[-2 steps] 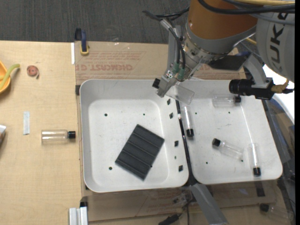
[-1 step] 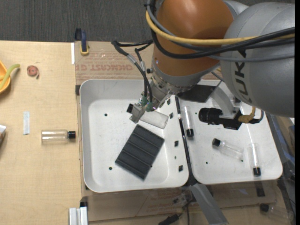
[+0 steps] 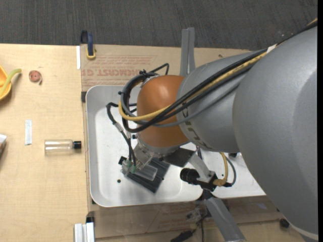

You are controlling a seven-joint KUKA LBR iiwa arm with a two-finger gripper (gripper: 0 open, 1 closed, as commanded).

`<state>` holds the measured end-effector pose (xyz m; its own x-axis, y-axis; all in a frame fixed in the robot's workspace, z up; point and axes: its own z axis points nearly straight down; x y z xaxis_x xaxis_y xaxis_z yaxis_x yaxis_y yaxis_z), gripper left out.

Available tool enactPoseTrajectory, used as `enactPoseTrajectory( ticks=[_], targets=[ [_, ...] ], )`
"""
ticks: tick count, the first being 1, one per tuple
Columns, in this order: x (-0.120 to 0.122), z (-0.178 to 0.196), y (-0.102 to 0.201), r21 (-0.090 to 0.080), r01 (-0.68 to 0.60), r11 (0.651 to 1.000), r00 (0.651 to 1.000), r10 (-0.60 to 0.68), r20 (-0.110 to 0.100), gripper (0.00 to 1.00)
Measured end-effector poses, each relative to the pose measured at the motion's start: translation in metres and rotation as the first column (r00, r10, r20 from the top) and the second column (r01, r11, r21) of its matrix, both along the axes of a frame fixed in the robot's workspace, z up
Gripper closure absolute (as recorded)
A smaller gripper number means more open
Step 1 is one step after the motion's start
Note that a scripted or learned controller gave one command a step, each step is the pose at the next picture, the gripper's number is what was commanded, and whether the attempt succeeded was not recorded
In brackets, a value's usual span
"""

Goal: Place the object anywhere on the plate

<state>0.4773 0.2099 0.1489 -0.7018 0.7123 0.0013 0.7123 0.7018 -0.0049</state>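
Object for placing: it cannot be told apart with any certainty, since the spot where the arm's working end comes down is crowded with dark hardware. A dark blocky mass with a clear piece on top (image 3: 146,174) sits low on the floor of the white bin (image 3: 103,150), towards its near edge. Whether this is part of the tool or something under it cannot be told. Jaws: low in that same bin, beneath the orange band (image 3: 156,115) of the grey arm (image 3: 262,100). Their state, open or closed, cannot be told, as the wrist hides them from above. Cables: black and yellow, looping round the orange band and trailing back along the arm. A small black speck (image 3: 119,180) lies on the bin floor just left of the dark mass. Under the bin lies a sheet of brown cardboard with red print (image 3: 121,67). On the pale desk (image 3: 50,185) left of the bin, well apart from it: a clear bottle with a black cap (image 3: 62,145) lying on its side, a small white strip (image 3: 28,132), a small reddish disc (image 3: 34,76), and a yellow item (image 3: 4,82) cut off by the left edge. A blue clamp (image 3: 87,40) grips the desk's far edge.
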Motion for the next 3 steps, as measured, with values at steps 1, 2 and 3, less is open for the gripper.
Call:
enactPoseTrajectory(
  ticks=[1, 2, 3],
  targets=[
    [0.096, 0.002, 0.007, 0.001, -0.187, 0.982, 0.982, 0.187, 0.004, 1.0],
    [0.133, 0.029, -0.079, 0.001, -0.194, 0.981, 0.981, 0.194, 0.006, 1.0],
    [0.055, 0.037, -0.043, 0.003, -0.419, 0.908, 0.908, 0.419, 0.003, 1.0]
  ],
)
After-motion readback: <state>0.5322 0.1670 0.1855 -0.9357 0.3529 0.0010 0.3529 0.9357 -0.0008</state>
